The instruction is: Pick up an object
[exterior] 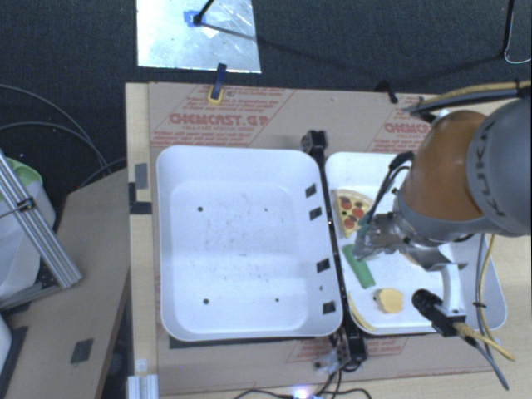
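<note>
**Arm low over the right bin**

The right bin [497,306] holds a pizza slice [352,209] near its left wall, a flat green strip [362,271] below it, and a round yellow piece [388,300] by the front edge. The gripper [371,243] hangs over the strip; its finger state cannot be told. The arm hides much of this bin. The left bin [241,243] is smooth white plastic.

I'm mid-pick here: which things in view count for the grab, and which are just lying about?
For the job:
gripper, down in the right bin
pizza slice toy
green strip
yellow round piece

Lying about:
left bin
cardboard sheet
silver plate on the floor
</note>
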Tool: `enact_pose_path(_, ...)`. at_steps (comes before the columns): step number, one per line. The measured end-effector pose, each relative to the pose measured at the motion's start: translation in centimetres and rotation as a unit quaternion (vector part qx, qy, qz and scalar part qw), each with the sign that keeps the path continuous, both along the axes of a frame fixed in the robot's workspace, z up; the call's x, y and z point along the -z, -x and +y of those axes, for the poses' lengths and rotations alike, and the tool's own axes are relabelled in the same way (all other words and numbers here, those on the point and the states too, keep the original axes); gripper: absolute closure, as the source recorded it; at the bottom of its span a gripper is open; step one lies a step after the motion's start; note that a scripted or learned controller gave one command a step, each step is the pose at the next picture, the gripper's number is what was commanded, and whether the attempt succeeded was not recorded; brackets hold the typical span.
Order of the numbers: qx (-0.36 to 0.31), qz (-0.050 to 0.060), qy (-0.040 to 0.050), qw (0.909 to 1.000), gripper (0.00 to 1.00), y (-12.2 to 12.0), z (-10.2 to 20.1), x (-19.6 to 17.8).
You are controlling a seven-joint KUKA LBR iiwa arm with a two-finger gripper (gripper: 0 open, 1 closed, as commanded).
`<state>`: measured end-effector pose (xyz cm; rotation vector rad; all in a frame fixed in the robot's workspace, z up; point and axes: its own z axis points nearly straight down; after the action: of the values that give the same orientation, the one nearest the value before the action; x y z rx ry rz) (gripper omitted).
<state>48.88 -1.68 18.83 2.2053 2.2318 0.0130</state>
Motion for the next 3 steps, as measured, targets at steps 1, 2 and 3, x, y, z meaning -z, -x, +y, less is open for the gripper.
enact_pose_path(1, 0.005, 0.003, 0.0013, 1.0000, 0.00, 0.1, -0.5, 0.4)
enact_pose_path(2, 0.009, 0.005, 0.0029, 0.9999, 0.00, 0.3, -7.6, 4.4)
enact_pose_path(3, 0.005, 0.003, 0.0000, 1.0000, 0.00, -3.1, -9.0, 10.4)
